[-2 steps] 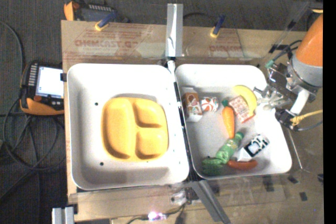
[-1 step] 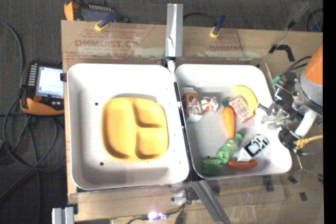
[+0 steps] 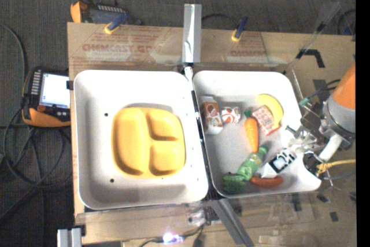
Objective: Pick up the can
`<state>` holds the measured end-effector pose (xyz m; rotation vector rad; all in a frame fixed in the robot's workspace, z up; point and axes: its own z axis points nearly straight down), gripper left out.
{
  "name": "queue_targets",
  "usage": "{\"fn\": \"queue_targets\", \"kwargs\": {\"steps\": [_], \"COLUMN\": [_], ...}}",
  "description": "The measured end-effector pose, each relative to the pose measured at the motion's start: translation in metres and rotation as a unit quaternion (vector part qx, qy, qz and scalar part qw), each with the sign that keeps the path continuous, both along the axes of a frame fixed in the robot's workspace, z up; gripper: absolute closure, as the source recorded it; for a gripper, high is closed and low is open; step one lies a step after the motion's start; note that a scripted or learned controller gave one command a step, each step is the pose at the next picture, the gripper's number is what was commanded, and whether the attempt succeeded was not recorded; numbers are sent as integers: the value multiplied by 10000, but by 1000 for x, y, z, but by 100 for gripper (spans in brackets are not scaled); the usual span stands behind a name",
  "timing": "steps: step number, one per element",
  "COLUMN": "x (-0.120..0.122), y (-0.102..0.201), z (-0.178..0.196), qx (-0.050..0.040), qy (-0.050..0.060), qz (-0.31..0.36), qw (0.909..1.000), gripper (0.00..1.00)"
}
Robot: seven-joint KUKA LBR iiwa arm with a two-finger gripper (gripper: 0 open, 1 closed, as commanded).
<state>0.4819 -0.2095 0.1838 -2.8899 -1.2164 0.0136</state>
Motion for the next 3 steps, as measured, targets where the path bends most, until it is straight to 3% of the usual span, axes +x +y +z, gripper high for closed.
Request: {"fn": "queue_targets", "kwargs": {"steps": [1,2,3], "x": [1,0,1], "y": [-10,44,-6], "z": [31,-31,116], "qx": [-3,1,-26], "qy": [-6,2,-7], "qz": [-214,-256,-513], "qw": [9998,9997,9987], "gripper": [100,100,100]}}
